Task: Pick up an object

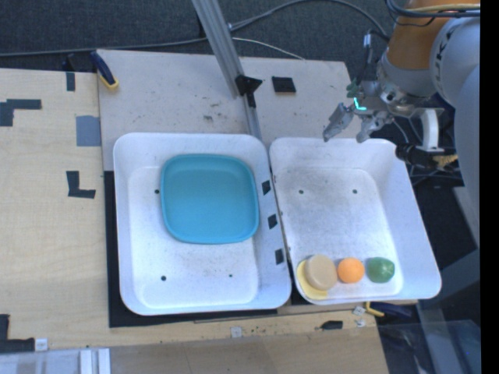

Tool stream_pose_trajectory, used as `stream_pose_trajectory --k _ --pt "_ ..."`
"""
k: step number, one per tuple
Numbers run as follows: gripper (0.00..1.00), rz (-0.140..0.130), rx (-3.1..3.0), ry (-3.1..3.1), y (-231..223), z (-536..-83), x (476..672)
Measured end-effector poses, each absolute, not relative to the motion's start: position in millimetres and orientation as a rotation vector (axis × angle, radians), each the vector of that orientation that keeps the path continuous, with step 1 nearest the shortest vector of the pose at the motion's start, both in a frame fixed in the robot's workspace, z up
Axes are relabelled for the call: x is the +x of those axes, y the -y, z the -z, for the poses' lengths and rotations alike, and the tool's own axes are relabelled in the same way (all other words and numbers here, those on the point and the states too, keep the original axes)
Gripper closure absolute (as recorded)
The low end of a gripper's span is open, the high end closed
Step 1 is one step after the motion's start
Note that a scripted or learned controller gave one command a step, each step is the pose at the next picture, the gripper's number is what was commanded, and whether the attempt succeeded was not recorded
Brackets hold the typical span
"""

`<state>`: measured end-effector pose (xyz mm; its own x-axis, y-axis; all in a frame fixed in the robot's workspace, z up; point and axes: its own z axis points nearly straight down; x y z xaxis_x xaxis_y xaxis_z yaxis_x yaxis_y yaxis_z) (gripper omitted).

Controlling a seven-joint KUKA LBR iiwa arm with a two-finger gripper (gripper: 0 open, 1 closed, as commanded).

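My gripper (348,130) hangs over the far rim of the right bin (351,209), its two fingers spread apart with nothing between them. At that bin's near edge three small things sit in a row: a tan round block (320,271) resting on something yellow, an orange ball (351,270) and a green ball (380,269). All three lie well away from the gripper, toward the front. A blue square plate (209,198) lies flat in the left bin (140,232).
A slanted metal pole (226,45) runs from the top down to the seam between the bins. Black cables (296,6) trail across the dark floor behind the bench. A yellow-tipped tool (105,72) lies at the bench's back left.
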<state>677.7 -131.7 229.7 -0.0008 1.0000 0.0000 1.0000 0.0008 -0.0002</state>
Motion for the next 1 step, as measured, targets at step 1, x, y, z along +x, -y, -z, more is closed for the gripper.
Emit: stream_pose_trajectory --k 1 --pt "0.00 0.000 -2.220 2.222 131.7 -229.6 677.6"
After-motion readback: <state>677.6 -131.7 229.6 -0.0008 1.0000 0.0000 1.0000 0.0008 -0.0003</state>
